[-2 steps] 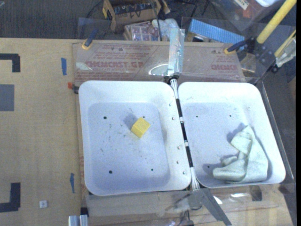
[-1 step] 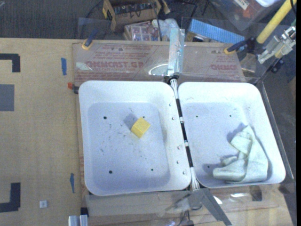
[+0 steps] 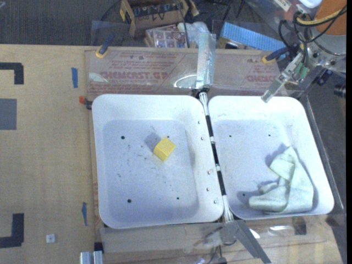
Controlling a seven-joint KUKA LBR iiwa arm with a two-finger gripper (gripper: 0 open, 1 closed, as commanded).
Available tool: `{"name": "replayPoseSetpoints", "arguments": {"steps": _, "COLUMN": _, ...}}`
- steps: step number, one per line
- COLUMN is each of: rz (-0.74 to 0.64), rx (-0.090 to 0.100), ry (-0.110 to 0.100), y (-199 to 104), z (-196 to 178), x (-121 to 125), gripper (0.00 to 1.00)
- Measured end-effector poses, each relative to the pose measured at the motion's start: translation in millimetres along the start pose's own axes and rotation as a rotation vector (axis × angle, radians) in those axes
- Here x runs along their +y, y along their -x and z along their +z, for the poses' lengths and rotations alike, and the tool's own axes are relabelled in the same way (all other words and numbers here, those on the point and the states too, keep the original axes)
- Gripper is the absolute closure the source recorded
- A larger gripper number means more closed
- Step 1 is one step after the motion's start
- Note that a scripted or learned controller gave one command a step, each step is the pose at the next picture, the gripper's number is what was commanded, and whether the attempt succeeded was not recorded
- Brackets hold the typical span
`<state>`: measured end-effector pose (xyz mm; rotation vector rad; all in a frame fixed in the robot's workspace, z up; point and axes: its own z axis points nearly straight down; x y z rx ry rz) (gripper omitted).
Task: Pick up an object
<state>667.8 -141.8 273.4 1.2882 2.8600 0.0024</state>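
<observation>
Here, on the bench [image 3: 44, 164], the left bin [image 3: 110, 114] holds a small yellow block [image 3: 164, 148] lying near its middle, slightly toward the far side. Just beside it, the right bin [image 3: 247, 106] holds a crumpled pale cloth [image 3: 286, 186] bunched in its near right corner. The jaws [image 3: 269, 95] hang above the far rim of the right bin, well apart from both things; whether they stand open or closed cannot be told, and nothing shows between them.
</observation>
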Motion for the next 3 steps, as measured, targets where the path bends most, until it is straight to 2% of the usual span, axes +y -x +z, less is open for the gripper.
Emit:
{"name": "replayPoseSetpoints", "arguments": {"steps": 1, "rz": -0.418, "rx": 0.002, "ry": 0.001, "y": -113.4, "z": -50.5, "x": 16.4, "gripper": 0.0}}
{"name": "replayPoseSetpoints", "arguments": {"steps": 2, "rz": -0.739, "rx": -0.006, "ry": 0.001, "y": -80.0, "z": -164.8, "x": -119.1, "gripper": 0.0}}
{"name": "replayPoseSetpoints", "arguments": {"steps": 3, "rz": -0.962, "rx": -0.001, "ry": 0.001, "y": -118.5, "z": -83.4, "x": -73.2, "gripper": 0.0}}
